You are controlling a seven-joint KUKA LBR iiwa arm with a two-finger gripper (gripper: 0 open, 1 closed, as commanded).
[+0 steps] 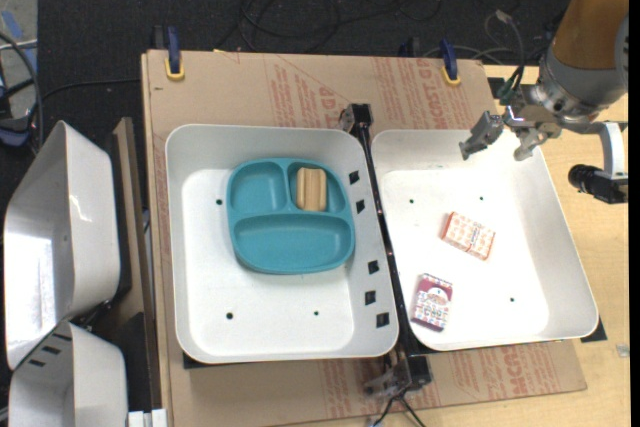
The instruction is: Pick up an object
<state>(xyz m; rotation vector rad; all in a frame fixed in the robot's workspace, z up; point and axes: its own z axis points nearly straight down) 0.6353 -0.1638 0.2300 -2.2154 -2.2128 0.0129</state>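
In the right bin (520, 177) lie two small packets: a pink patterned one (468, 235) near the middle and a dark red and white one (433, 302) near the front left. The left bin (195, 235) holds a teal divided tray (290, 217) with a tan wooden block (312, 189) in its upper right compartment. My gripper (498, 141) hangs over the right bin's far edge, well above and beyond the pink packet. Its two fingers are spread apart with nothing between them.
The two bins sit on a cardboard sheet (300, 85) held by yellow clamps (175, 65) at the back. Black clips (372, 267) run along the seam between the bins. White containers (55, 225) stand at the left. Cables lie on the dark floor behind.
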